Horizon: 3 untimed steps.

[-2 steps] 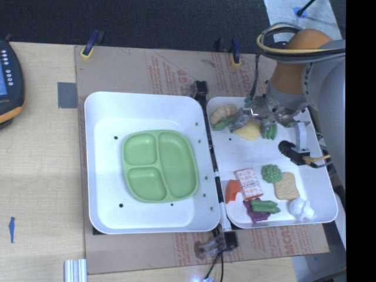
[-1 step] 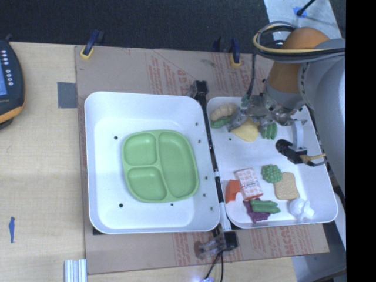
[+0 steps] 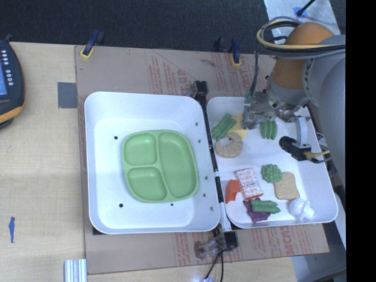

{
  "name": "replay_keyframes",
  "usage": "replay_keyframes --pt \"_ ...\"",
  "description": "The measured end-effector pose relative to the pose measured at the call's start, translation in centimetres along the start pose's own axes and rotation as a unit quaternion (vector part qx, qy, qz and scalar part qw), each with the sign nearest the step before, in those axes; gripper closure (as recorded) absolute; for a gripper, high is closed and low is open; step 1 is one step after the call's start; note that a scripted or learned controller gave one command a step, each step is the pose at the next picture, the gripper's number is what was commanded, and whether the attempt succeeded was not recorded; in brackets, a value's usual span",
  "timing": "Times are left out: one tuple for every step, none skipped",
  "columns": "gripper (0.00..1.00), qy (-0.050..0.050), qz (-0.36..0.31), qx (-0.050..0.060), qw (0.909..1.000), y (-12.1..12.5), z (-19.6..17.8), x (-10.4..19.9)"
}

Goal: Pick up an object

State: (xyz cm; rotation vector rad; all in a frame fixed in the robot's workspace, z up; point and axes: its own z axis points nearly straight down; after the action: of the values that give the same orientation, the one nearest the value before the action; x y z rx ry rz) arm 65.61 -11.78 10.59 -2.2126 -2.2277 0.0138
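Hand [image 3: 254,117] low over right white bin [image 3: 326,188] of toy food, grip unclear; green divided plate [image 3: 160,165] in left bin [image 3: 106,157].

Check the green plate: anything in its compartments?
Empty. The plate lies flat in the left bin, and all three compartments show bare green.

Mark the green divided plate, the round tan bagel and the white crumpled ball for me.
Green divided plate [image 3: 160,165], camera view, centre ridge.
Round tan bagel [image 3: 228,145], camera view, top face.
White crumpled ball [image 3: 301,209], camera view, middle.
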Motion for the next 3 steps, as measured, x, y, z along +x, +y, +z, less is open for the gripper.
replay_keyframes --pt "0.00 0.000 -0.001 0.001 1.0000 0.0 0.1 0.0" --pt "0.00 0.003 0.000 -0.001 1.0000 -1.3 1.5 2.1" --pt "1.00 0.001 -0.001 -0.001 1.0000 -1.2 0.2 1.9"
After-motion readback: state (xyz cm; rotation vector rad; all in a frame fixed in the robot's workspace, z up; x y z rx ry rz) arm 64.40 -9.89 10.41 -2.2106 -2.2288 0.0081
